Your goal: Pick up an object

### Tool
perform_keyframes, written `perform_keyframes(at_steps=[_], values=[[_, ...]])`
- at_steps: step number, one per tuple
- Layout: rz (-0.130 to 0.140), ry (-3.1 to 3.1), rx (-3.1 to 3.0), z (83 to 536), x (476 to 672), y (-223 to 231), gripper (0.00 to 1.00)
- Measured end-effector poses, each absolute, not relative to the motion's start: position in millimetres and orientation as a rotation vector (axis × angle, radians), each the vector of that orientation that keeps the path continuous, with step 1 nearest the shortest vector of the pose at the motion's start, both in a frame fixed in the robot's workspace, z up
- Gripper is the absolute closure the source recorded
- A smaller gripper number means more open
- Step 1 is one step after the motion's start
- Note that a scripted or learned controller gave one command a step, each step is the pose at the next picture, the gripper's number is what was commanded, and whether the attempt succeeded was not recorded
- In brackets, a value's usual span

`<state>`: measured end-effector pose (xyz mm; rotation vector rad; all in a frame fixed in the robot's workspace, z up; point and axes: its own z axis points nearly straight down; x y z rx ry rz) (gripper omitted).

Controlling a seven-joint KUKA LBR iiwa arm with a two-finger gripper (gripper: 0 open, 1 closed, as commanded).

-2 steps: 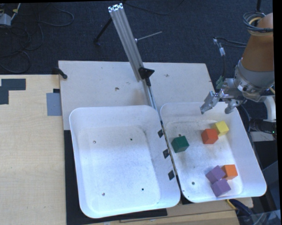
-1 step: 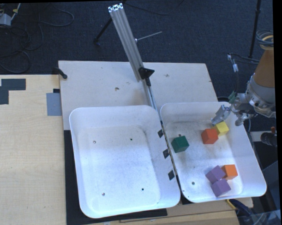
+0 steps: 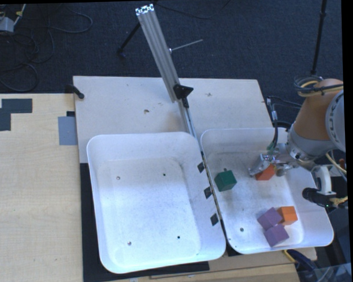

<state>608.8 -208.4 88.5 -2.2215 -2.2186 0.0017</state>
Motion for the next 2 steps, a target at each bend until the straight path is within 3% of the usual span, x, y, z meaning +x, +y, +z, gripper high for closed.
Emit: perform_keyframes(at_steps=[1,2], values=[[0.002,-2.213,-2.225,100.1,608.4,-208.9,1.0],[0.022,-2.219,-2.208,92.2,668.0,-150.5,1.0]])
